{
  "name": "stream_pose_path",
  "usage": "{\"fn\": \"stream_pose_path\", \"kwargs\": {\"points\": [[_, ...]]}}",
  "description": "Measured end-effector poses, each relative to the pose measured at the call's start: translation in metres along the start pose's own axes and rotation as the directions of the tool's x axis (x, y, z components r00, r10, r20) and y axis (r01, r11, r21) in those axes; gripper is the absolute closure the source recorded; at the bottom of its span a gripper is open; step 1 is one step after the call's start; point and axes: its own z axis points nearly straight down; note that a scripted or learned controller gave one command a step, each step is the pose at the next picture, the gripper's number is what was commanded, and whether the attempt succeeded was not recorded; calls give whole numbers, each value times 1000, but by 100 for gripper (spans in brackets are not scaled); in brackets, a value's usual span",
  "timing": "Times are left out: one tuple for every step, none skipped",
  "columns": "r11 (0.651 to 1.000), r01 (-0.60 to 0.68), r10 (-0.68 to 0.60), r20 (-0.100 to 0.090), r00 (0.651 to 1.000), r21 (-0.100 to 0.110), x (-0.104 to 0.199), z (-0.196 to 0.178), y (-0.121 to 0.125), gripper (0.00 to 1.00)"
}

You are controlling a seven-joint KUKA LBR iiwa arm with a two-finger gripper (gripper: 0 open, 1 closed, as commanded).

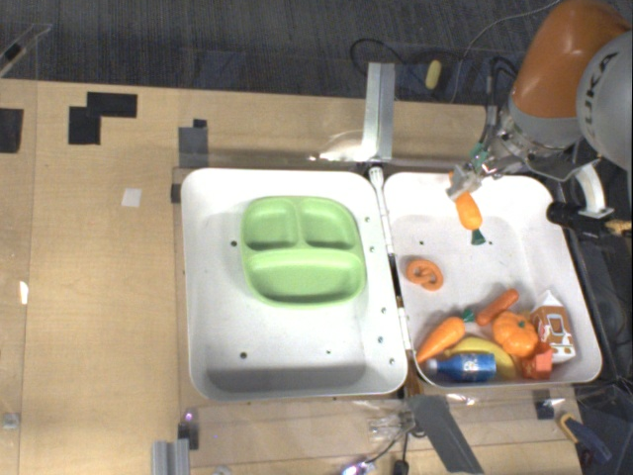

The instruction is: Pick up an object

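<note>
Noted: green tray (pixel 302 248) with three compartments, centred in left bin (pixel 213 295); black marks (pixel 99 115) on wooden bench (pixel 79 315) at far left; metal post (pixel 380 112) standing behind the seam between the bins.

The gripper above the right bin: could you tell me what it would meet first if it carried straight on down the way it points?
The small carrot hanging at the gripper tip comes first; beyond it probably the right bin floor, though depth is unclear.

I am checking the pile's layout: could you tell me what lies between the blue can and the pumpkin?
In the camera view, the banana lies between the blue can and the pumpkin.
</note>
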Motion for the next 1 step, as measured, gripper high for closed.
{"fn": "stream_pose_path", "kwargs": {"points": [[997, 74, -74, -2, 997, 3, 66, 5, -35, 100]]}}
